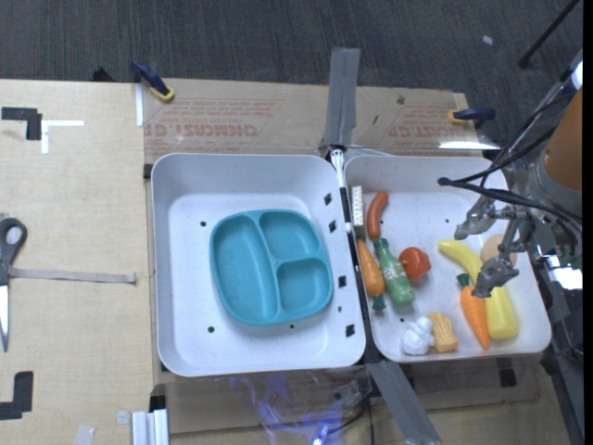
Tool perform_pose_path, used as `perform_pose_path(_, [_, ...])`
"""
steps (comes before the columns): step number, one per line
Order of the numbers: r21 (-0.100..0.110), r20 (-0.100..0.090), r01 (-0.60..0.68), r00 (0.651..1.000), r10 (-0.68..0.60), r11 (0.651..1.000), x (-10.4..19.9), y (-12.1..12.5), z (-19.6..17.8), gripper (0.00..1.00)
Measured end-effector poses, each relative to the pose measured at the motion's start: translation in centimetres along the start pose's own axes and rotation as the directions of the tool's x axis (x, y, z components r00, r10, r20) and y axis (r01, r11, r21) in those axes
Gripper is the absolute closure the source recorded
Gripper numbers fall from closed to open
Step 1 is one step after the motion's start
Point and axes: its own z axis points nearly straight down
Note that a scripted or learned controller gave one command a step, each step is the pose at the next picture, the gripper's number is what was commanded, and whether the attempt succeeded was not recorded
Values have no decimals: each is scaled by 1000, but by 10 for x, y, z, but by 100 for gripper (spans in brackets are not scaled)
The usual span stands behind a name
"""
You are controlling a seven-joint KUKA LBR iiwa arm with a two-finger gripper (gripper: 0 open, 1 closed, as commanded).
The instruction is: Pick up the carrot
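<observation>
Carrot: you will find the carrot (474, 315) in the right bin (435, 176), near its right wall, lying with the tip toward the front edge, just beside a yellow piece (501, 311).
Claw: your claw (494, 253) hangs over the right bin, above the carrot's top end; its fingers stand spread apart, and you see nothing between them.
Neighbours: a banana (460, 256) lies left of the claw; a tomato (414, 262), a green bottle (395, 274) and a red sausage (375, 214) sit further left.
Front corner: a garlic bulb (416, 336) touches a small orange-brown piece (444, 331).
Left bin: the left bin (176, 248) holds a teal divided plate (228, 276).
Desk: scissors (7, 265) lie at the desk's (74, 211) left edge.
</observation>
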Motion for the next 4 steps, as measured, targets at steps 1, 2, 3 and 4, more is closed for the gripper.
perform_pose_path(1, [0, -2, -7, 1000, 7, 1000, -8, -35, 149, 0])
perform_pose_path(2, [0, 0, 175, 985, -175, 985, 21, -10, 159, 0])
perform_pose_path(3, [4, 6, 179, 984, -179, 984, 18, -10, 149, 100])
perform_pose_path(4, [6, 11, 182, 983, -182, 983, 15, -10, 139, 100])
